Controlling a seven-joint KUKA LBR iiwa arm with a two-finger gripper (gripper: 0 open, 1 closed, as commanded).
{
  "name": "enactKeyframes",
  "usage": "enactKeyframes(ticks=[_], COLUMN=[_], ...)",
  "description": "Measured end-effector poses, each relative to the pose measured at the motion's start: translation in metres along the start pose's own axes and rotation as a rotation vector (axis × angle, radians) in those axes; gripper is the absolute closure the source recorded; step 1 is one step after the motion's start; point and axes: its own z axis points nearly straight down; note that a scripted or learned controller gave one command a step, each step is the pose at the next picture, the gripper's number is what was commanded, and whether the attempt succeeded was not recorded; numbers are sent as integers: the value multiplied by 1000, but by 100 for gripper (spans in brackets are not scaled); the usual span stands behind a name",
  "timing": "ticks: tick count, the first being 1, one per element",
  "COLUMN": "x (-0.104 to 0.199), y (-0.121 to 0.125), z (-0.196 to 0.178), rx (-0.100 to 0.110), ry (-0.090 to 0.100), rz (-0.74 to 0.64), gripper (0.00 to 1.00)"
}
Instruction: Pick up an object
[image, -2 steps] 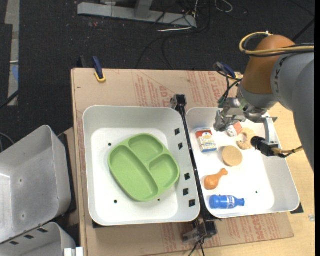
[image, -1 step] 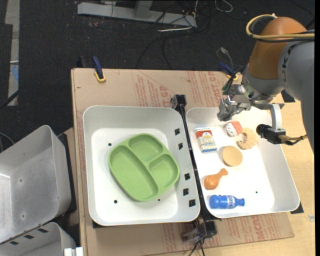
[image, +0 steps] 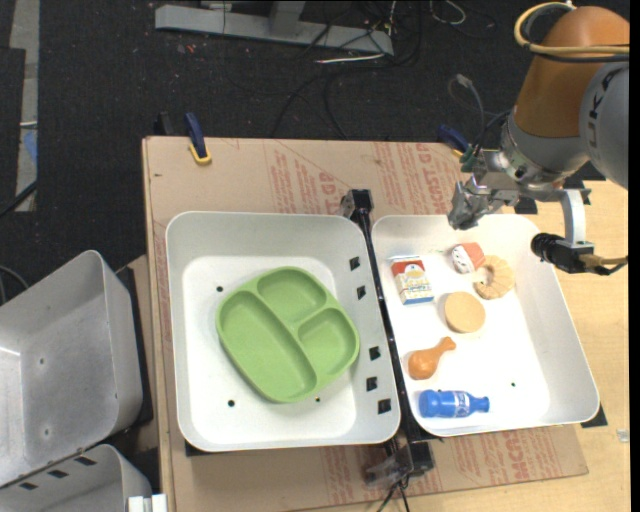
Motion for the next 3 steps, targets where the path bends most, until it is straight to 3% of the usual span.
enactKeyframes(ticks=[2, 3], x=[87, 139], y=[-47, -66], z=[17, 7], rx=[8, 7], ry=[3, 3], rz=[-3, -5], gripper=[100, 100])
